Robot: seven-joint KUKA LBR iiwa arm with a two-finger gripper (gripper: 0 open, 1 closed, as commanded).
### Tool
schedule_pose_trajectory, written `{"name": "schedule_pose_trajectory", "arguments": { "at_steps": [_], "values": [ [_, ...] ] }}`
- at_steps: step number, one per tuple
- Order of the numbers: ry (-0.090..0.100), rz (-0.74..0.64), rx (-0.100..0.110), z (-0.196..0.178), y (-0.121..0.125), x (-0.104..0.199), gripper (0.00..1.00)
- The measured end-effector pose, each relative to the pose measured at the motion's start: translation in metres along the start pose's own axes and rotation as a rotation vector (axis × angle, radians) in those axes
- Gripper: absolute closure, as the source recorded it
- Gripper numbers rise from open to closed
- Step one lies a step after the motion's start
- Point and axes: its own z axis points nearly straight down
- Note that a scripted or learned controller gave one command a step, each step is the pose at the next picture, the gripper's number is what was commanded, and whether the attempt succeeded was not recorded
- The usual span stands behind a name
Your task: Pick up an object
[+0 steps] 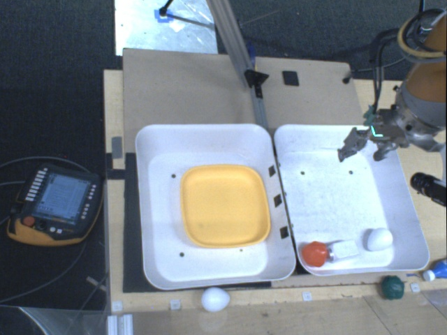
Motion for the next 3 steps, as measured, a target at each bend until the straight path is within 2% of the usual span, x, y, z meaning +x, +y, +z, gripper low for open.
{"name": "schedule_pose_trajectory", "arguments": {
  "at_steps": [1,2,3],
  "values": [
    [0.0,0.0,0.0,0.0,0.0,0.0,0.0],
    [0.0,0.001,0.003,0.043,0.003,-0.003,0.0],
    [0.0,0.0,0.005,0.103,0.002,0.003,0.0]
  ]
}}
